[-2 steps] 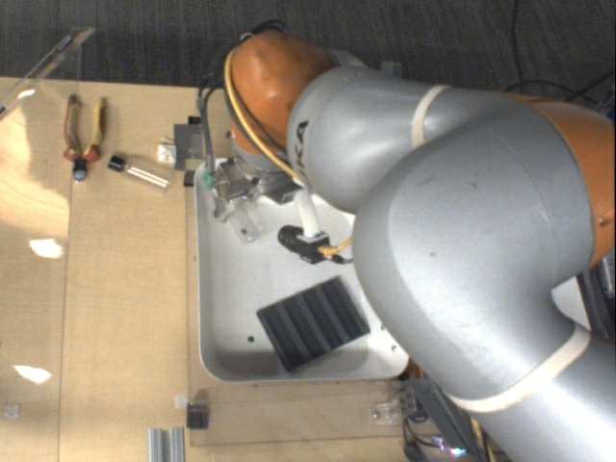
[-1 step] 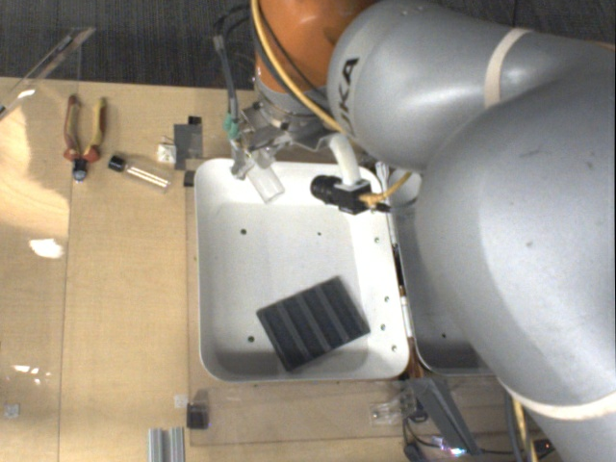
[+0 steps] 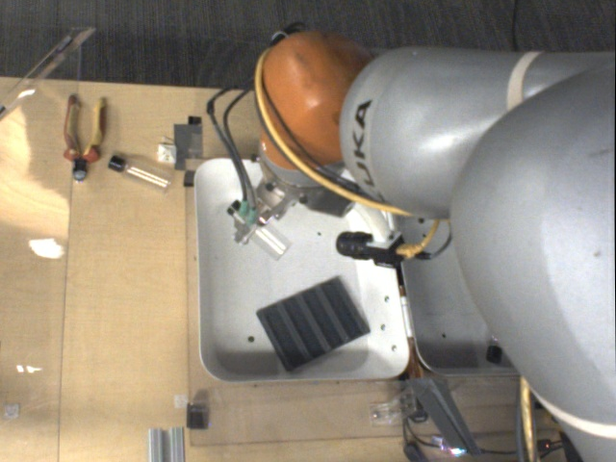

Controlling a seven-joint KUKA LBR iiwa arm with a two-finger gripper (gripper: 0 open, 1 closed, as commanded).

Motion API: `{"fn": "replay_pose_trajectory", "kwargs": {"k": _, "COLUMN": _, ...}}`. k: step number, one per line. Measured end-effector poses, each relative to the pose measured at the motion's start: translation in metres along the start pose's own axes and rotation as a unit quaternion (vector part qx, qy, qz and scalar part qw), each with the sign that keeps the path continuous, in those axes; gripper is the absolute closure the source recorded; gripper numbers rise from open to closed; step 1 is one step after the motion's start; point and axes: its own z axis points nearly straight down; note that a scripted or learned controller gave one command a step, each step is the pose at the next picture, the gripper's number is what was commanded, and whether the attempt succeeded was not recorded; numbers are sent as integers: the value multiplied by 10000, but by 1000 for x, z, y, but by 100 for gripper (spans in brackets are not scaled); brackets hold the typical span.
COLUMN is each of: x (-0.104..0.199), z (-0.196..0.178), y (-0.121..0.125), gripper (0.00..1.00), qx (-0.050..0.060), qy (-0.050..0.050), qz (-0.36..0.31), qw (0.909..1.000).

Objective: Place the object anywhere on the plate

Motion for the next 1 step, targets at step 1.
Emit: {"fn": "replay_pose_trajectory", "kwargs": {"k": 1, "x": -36, "z": 16, "y": 47, "gripper": 100, "qx": 5, "qy": -2, "qz": 764, "qw": 9971}}
